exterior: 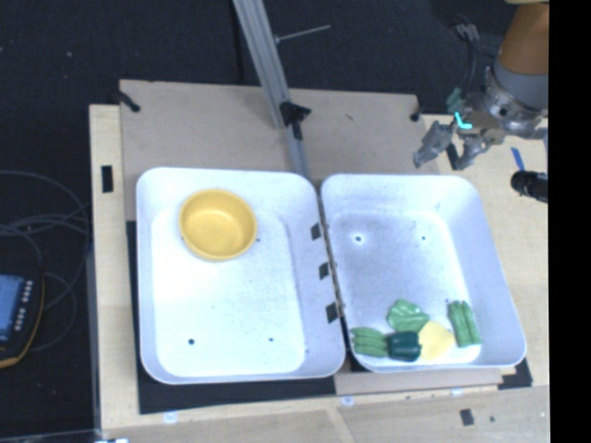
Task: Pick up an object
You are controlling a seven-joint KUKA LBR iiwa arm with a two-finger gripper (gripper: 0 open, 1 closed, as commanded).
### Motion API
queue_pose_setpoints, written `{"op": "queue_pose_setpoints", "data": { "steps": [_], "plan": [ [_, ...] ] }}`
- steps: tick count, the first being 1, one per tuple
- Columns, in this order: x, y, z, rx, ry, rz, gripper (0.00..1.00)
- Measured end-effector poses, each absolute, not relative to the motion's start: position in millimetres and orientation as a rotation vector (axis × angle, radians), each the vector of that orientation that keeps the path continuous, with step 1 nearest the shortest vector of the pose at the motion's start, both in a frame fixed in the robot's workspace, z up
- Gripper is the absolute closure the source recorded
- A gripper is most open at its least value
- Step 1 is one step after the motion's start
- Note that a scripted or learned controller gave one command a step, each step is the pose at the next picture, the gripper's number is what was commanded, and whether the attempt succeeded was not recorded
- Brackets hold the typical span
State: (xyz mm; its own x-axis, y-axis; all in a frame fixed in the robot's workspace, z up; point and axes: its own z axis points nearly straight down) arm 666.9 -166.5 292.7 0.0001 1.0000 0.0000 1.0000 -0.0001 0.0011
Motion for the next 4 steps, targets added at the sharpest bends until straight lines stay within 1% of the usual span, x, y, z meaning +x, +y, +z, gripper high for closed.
{"op": "queue_pose_setpoints", "data": {
  "steps": [1,2,3,4],
  "plan": [
    [666.9,-166.5,292.6,2.221,2.221,0.001,0.00],
    [659.3,-170.1,247.3,2.224,2.222,-0.004,0.00],
    [662.0,-179.4,198.8,2.224,2.222,-0.004,0.00],
    [666.2,-181.8,137.6,2.224,2.224,-0.005,0.00]
  ]
}}
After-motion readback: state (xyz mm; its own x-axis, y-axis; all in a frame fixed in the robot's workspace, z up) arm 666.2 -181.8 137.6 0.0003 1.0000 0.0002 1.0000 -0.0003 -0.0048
